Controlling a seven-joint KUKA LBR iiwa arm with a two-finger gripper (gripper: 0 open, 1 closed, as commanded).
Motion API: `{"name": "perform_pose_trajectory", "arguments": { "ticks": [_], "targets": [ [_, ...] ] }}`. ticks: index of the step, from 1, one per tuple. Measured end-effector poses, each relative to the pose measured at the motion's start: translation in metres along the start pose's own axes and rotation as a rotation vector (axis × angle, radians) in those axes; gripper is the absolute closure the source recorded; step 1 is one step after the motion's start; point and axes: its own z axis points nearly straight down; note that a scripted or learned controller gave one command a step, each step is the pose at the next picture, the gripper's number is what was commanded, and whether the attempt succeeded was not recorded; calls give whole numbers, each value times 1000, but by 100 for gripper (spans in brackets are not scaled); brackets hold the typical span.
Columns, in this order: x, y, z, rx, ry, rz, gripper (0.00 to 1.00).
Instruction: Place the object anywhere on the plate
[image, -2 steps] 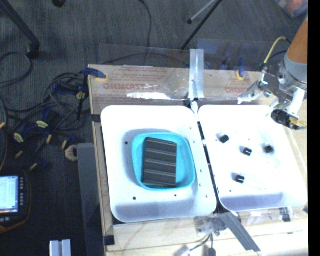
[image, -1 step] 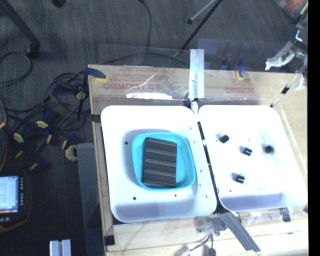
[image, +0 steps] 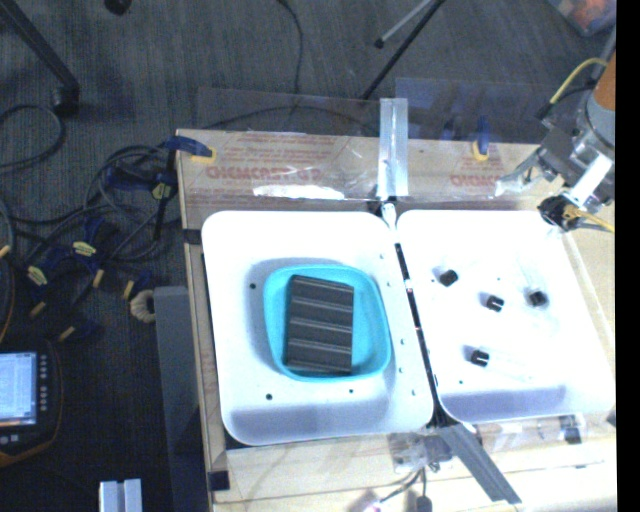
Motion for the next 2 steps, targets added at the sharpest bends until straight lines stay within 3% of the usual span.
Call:
{"name": "perform_pose_trajectory", "arguments": {
  "ticks": [1,2],
  "targets": [
    [8,13,-96,-1,2,131,0],
    [-13,6,38,3,0,213,0]
  ]
}}
